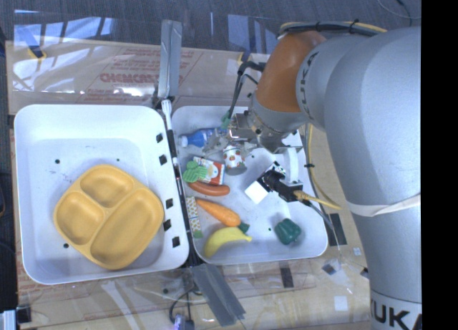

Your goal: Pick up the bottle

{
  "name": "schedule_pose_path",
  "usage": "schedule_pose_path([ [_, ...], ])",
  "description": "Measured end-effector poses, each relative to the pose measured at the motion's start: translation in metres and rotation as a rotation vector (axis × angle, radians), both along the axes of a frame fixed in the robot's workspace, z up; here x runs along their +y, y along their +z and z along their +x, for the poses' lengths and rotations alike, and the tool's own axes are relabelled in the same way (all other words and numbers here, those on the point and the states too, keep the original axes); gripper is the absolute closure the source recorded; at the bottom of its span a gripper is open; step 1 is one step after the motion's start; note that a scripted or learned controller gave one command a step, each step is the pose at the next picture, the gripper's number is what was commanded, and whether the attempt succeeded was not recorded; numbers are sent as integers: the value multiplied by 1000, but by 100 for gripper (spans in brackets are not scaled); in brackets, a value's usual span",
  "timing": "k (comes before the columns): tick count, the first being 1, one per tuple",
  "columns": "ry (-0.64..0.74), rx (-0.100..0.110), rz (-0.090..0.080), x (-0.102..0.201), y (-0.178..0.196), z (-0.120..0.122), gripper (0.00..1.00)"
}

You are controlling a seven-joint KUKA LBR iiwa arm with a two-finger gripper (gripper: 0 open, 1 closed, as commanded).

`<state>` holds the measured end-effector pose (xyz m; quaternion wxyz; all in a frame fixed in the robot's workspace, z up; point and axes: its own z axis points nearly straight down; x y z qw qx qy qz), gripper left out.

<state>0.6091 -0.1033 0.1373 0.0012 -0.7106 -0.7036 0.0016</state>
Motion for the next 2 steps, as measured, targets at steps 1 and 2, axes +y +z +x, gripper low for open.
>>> schedule_pose_path([
  [1,-60,-22,-3,12,-35,53,0],
  [2,-56,-8,0,13,-32,50,100],
])
